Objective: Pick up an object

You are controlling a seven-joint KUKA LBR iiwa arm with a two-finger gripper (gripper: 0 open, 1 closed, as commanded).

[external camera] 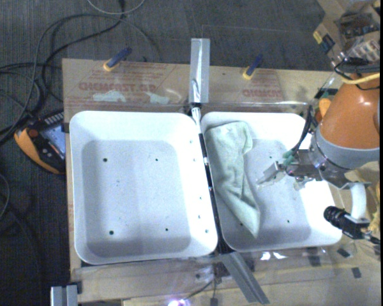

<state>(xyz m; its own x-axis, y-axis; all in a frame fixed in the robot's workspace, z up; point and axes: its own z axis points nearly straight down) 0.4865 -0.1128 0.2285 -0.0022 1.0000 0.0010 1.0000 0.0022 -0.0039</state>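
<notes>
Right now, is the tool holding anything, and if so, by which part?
Nothing is held. The tool hangs above the right bin, beside the pale green cloth, with nothing between its tips.

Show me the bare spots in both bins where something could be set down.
The left bin offers its whole floor, bordered only by its own walls. In the right bin, a pale green cloth covers the strip beside the divider; the bare floor lies between the cloth and the right wall, but the pincer hangs over its middle, so that part is crowded.
</notes>
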